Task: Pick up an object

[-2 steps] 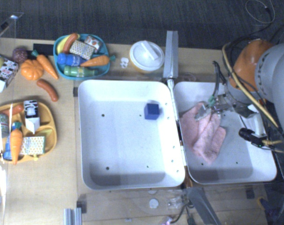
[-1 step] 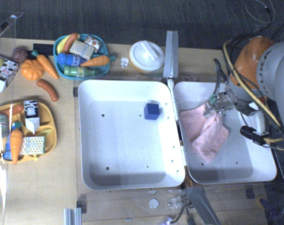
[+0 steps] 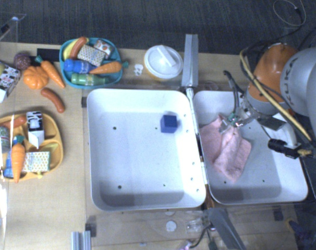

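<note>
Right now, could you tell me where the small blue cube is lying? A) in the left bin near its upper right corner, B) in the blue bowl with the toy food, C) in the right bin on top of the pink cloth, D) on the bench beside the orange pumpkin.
A: the blue cube sits on the floor of the left bin, toward its upper right, while the pink cloth lies in the right bin.

I read this as a robotics lab: a wooden bench [image 3: 69, 191] on dark carpet [image 3: 121, 9] bears two white bins [image 3: 142, 202], toy food sorted in a blue bowl [image 3: 90, 79] and a yellow tray [image 3: 53, 139], with loose cables [image 3: 283, 7] near the KUKA arm [image 3: 304, 77].
</note>
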Robot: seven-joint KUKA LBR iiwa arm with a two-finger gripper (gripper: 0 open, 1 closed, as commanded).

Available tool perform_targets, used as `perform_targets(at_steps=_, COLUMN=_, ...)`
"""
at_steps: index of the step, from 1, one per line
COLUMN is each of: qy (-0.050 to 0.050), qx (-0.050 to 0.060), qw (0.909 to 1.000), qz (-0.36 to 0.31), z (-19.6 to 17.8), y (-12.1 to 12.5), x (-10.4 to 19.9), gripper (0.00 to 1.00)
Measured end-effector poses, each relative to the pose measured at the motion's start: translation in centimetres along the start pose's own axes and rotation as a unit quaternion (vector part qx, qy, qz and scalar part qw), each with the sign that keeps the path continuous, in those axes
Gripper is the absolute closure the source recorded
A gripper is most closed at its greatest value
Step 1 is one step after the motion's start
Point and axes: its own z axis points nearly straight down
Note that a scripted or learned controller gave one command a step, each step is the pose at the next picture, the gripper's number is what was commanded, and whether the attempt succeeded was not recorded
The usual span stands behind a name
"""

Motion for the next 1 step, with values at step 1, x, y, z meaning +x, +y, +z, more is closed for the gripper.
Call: perform_targets(at_steps=1, qy=0.003, qx=0.004, qw=0.9964, qz=0.085, z=-11.89, y=-0.33, x=6.07, gripper=1.00)
